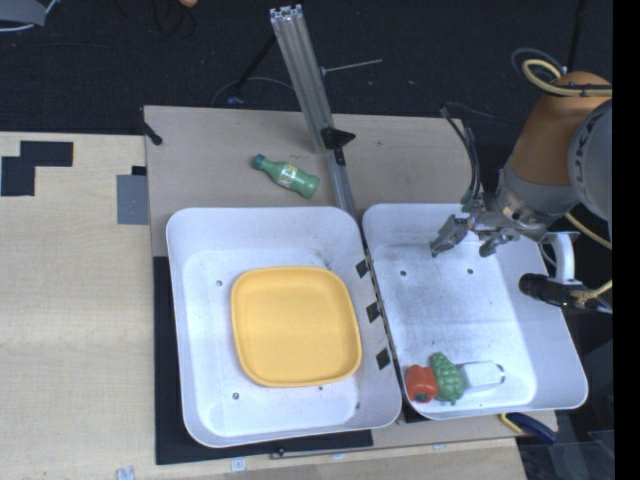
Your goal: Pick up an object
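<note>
arm: reaches in from right, wrist over right bin (560, 388) far edge
gripper (467, 240): fingers spread, nothing between them
toys: red and green pieces (437, 380), right bin near-left corner
left bin (190, 268): yellow plate (295, 325)

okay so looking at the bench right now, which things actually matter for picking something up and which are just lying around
Part of the job:
- end effector, over the right bin
- red and green toy vegetables and a white piece at that bin's near edge
- yellow plate in the left bin

Just lying about:
- green bottle on the bench behind the bins
- metal rail
</note>
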{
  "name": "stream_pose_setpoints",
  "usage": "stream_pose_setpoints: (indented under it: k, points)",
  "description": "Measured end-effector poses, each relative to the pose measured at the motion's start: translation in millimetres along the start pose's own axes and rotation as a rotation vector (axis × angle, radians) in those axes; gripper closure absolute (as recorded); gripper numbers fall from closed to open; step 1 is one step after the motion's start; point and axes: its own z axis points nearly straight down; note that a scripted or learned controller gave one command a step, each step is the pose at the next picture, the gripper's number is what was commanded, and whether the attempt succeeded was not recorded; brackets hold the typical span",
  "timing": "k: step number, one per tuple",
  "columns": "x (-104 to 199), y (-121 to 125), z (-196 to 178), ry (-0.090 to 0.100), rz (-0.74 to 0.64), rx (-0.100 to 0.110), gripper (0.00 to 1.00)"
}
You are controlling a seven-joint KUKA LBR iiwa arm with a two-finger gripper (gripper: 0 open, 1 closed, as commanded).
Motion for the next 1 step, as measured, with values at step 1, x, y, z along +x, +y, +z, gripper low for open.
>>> stream_pose_setpoints:
  k: [1]
  points:
    - [-8.3,3.6,50.6,0.000,0.000,0.000,0.00]
